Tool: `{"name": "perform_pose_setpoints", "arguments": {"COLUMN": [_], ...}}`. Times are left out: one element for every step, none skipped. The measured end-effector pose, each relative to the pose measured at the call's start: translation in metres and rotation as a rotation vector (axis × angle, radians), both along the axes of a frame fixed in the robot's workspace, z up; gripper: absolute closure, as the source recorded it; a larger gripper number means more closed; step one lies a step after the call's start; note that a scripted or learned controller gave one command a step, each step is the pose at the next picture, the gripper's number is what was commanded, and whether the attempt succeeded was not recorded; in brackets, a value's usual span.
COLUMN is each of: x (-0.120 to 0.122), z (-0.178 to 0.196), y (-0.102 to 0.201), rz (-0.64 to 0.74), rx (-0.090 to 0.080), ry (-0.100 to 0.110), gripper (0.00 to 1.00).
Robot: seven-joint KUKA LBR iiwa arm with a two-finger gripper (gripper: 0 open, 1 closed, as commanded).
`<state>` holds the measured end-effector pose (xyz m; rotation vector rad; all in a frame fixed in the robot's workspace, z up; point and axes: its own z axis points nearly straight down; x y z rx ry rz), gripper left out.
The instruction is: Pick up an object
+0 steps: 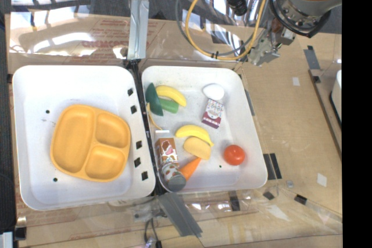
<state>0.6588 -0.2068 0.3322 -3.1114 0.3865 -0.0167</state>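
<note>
- Camera view: your gripper [266,50] hangs above the bench just past the right bin's [251,125] far right corner, at about 1 o'clock from the bin's middle.
- You cannot tell from here how far it is parted; nothing shows in its grasp.
- The nearest pick, a white round object [214,92], lies at 7 o'clock from the gripper, inside the bin.
- The small carton [213,113] sits just beyond it; the tomato [234,154] lies farther on at 6 o'clock.
- The left bin [29,125] holds a yellow divided tray [90,142].

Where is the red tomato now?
The red tomato lies in the right bin, near its front right corner, to the right of the yellow banana and the orange carrot.
</note>
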Motion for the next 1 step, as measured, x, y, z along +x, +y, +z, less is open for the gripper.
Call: {"name": "perform_pose_setpoints", "arguments": {"x": [0.0031], "z": [0.0122], "y": [0.0062], "rz": [0.007], "rx": [0.008], "ry": [-0.015], "gripper": [1.0]}}
